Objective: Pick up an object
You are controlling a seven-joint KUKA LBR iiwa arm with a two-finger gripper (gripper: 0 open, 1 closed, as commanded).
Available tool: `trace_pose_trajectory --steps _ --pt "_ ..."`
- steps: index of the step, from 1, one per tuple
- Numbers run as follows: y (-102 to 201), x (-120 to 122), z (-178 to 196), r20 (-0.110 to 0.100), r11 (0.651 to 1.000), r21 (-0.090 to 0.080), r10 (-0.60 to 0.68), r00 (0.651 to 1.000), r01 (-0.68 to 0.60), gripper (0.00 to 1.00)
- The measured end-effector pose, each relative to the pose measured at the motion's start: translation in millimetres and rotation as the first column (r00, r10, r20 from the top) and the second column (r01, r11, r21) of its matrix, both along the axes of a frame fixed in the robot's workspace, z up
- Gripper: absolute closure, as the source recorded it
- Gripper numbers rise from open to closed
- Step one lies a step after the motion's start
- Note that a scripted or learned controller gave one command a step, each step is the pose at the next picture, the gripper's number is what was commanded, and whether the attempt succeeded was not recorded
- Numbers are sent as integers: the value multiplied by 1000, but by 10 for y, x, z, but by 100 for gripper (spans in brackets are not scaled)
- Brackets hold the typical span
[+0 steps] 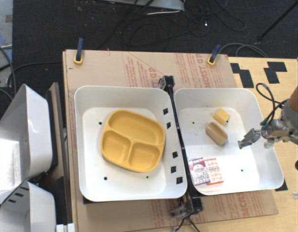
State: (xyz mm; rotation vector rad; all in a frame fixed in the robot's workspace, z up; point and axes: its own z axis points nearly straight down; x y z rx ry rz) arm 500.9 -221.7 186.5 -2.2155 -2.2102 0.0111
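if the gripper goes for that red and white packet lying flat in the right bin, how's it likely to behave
The red and white packet lies flat near the right bin's front-left corner, so fingers may struggle to get under its edges. It looks thin and probably light, likelier to slide than roll. If it is a soft wrapper, it could flex when pinched.

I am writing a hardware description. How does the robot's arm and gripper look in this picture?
The gripper is small, grey and metallic, with dark finger parts. Behind it sits a grey wrist block with some small colourful wires, an orange band above, and a black cable looping nearby.
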Motion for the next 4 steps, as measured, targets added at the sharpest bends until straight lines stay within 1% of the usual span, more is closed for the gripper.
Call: trace_pose_trajectory --steps 1,2,3,4 --pt "6 35 72 13 1000 -4 5 1000 -4 0" --pt "26 46 -358 10 1000 -2 1 1000 -1 0" --pt "34 40 -895 9 1000 -2 0 1000 0 0" --pt "30 53 -763 14 1000 -4 1 1000 -1 100"
